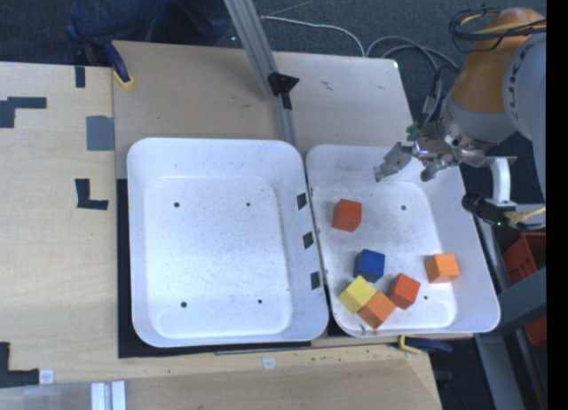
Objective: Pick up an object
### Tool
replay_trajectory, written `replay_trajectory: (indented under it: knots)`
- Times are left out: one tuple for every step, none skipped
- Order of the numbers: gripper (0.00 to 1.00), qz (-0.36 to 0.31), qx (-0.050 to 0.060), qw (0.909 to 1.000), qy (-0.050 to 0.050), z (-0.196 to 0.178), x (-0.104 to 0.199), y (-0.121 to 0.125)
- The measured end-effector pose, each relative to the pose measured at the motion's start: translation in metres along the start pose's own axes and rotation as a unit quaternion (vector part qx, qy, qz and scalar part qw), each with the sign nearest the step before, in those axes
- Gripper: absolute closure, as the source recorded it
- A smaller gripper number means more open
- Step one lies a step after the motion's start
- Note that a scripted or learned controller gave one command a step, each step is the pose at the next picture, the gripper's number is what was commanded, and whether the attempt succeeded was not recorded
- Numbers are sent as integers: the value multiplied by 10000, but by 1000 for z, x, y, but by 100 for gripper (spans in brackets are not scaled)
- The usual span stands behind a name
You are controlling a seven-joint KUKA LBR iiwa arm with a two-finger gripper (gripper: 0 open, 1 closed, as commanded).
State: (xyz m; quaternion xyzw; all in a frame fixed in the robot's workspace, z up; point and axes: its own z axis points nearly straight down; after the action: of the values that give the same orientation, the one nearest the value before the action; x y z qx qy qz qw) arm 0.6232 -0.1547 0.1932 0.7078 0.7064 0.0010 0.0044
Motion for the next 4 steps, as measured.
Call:
replay_trajectory:
  knots:
    - [0, -33, 14, 10000, 25, -67, 42, -26]
    - [0, -23, 89, 10000, 29, 102, 66, -35]
    - [100, -23, 63, 10000, 29, 88, 65, -33]
    - [100, -60, 8, 10000, 41, -4, 158, -27]
